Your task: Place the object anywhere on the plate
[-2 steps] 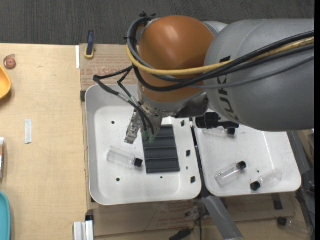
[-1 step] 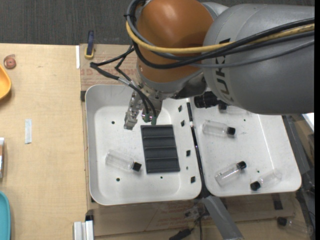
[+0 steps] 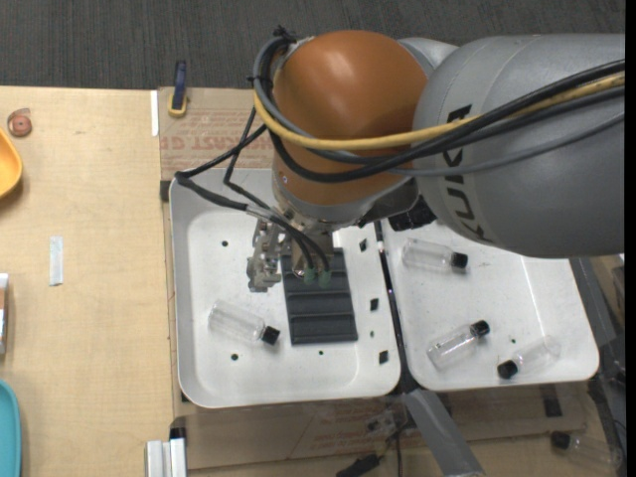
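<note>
While the grey arm [image 3: 517, 137] is reaching in from the right edge of the frame, its orange band [image 3: 343, 97] is bulking over the upper middle and the gripper [image 3: 264, 264] is hanging down over the left bin [image 3: 204, 266], near that bin's centre. Whether the tool is clenched or released I cannot tell; its tip is showing as a small metal cluster seen from above, and nothing is visibly sitting in it.

A clear vial [image 3: 241, 324] with a black cap is lying on its side in the lower left part of the left bin, down and to the left of the gripper and apart from it, cap pointing toward the lower right.

Three more vials are lying in the right bin [image 3: 542, 296]. An upper vial [image 3: 433, 257] is resting near that bin's upper left, its cap facing right. A middle vial [image 3: 457, 341] is lying tilted lower down, cap toward the upper right. A corner vial [image 3: 528, 356] is sitting near the lower right rim, cap toward the left.

On the wooden bench [image 3: 89, 346], at the left of the frame, a yellow curved piece [image 3: 6, 172] is poking in at the left edge and a teal curved piece [image 3: 5, 430] is showing at the lower left corner; both are cut off, so what they are I cannot tell. A small pale strip [image 3: 56, 261] is lying between them.
</note>
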Available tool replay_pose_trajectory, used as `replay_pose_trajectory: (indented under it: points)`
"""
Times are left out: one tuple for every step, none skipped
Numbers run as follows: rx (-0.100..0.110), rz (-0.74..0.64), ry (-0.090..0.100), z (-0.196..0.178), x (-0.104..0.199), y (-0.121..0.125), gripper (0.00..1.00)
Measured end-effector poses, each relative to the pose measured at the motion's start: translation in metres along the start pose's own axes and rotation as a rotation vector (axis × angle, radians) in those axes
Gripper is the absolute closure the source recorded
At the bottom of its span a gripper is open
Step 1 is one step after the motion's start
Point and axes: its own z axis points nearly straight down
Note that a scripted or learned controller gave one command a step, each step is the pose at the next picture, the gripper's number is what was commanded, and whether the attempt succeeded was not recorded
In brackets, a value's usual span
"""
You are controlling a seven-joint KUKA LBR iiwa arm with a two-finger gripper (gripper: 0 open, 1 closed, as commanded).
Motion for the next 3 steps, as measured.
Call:
replay_pose_trajectory:
  points:
    - [0.001, 0.203, 0.002, 0.124, 0.019, -0.007, 1.0]
    - [-0.001, -0.213, -0.002, 0.093, -0.003, -0.023, 1.0]
    - [-0.001, -0.266, -0.004, 0.032, -0.026, -0.079, 1.0]
